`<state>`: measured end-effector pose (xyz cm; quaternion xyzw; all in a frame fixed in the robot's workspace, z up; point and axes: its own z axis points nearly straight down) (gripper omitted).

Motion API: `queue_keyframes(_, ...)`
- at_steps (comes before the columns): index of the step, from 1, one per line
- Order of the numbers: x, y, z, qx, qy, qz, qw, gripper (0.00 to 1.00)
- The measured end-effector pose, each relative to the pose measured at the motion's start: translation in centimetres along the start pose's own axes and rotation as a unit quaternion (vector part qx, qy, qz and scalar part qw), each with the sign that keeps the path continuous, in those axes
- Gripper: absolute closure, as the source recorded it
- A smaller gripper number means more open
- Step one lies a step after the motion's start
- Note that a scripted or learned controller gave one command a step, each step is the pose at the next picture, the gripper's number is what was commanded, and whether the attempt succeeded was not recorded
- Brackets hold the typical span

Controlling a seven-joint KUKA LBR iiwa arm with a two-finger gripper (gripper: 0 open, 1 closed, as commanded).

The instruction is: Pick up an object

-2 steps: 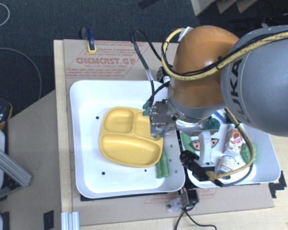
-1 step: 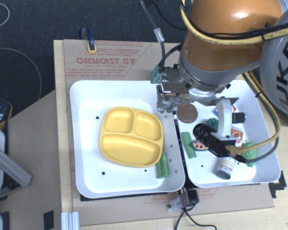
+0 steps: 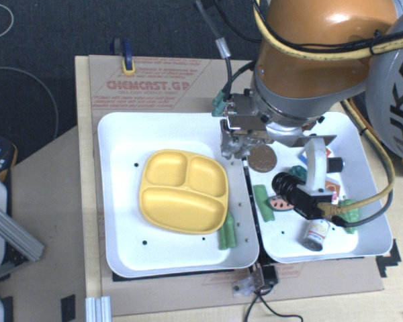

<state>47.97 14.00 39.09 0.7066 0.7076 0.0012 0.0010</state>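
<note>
Here the gripper (image 3: 236,143) hangs mid-frame where the left bin (image 3: 121,180) meets the right bin (image 3: 289,245); whether it is clenched cannot be told. A yellow tray (image 3: 185,192) lies in the left bin.

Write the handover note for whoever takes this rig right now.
The hand is low over the top of the divide between the two bins; I see no object in it.
Left bin: yellow plate in the middle, green stick by its lower right corner.
Right bin: brown disc right beside the hand, green strip along the left wall, small bottle on its side near the front.
Done: nothing visibly lifted.
Left: grasp one object and raise it.
</note>
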Motion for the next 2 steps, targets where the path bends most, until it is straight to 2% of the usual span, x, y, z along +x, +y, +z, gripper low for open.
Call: queue_keyframes(2,0.1,0.1,-2.0,-0.002,0.000,-0.001,1.0000,1.00)
